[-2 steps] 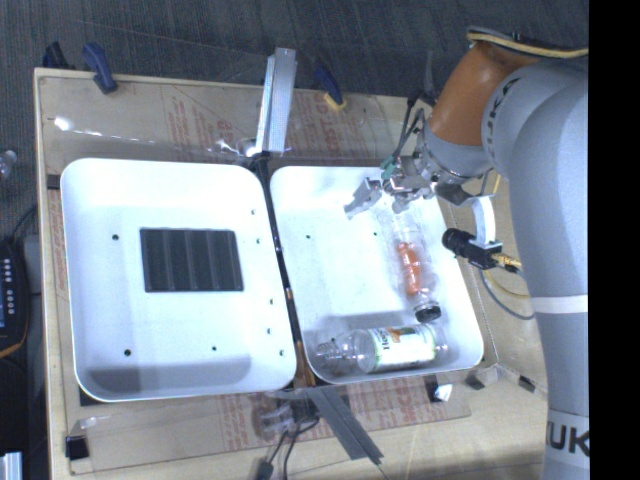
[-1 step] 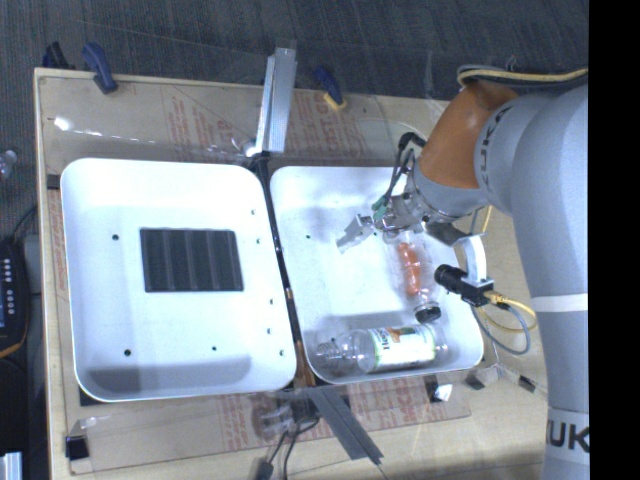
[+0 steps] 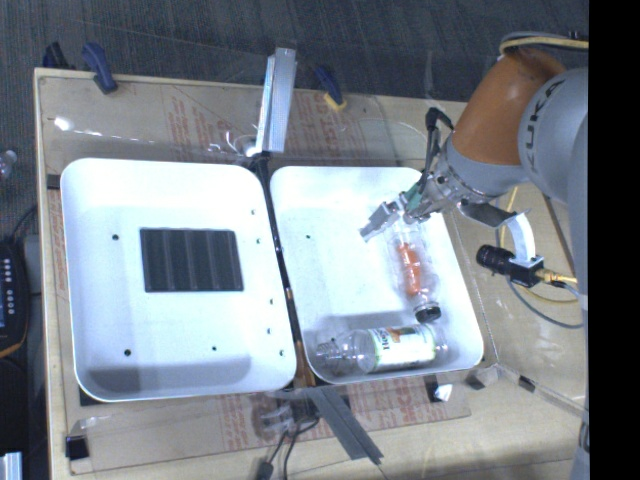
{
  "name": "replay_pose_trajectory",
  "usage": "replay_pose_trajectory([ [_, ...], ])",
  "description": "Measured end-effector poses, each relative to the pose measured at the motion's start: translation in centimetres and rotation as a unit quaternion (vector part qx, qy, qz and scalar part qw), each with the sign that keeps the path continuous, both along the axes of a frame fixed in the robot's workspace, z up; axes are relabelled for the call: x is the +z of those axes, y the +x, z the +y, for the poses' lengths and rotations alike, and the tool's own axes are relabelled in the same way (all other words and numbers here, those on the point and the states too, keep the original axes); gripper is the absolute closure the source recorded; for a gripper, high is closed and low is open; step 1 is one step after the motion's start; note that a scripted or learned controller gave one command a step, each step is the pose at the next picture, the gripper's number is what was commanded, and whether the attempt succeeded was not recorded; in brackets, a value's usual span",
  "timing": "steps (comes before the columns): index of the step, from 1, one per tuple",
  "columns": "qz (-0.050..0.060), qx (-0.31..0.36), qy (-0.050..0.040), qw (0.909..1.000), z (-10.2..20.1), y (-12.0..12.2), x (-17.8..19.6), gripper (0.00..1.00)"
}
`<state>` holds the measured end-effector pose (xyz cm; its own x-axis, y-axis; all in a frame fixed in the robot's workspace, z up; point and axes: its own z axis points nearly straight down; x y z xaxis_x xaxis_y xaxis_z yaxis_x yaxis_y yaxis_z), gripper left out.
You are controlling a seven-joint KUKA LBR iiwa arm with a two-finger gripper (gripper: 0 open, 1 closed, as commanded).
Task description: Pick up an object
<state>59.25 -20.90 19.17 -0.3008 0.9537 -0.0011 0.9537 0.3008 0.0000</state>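
My gripper point(image 3: 381, 219) hangs over the upper right part of the right bin point(image 3: 330, 268), its fingers point(image 3: 374, 224) pointing left with nothing seen between them. Just below it lies a small clear bottle with orange contents point(image 3: 413, 266) and a black cap, running down the bin's right side. A larger clear bottle with a green and white label point(image 3: 385, 349) lies on its side along the right bin's front wall. A dark ribbed rectangular pad point(image 3: 191, 260) lies flat in the middle of the left bin point(image 3: 100, 348).
A grey metal bar point(image 3: 276, 101) stands up at the back between the bins. Blue clamps point(image 3: 98, 66) hold the board's far edge. Another metal bracket point(image 3: 340, 428) juts out at the front below the bins.
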Motion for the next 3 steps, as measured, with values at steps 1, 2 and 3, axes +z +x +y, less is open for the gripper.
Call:
replay_pose_trajectory([
  [1, 0.0, 0.0, 0.0, 1.0, 0.0, 0.0, 0.0, 0.0],
  [2, 0.001, 0.003, 0.0004, 1.0, -0.1, -4.7, -3.4, 0.0],
  [3, 0.001, 0.002, 0.0003, 1.0, -0.1, -4.7, -3.3, 0.0],
])
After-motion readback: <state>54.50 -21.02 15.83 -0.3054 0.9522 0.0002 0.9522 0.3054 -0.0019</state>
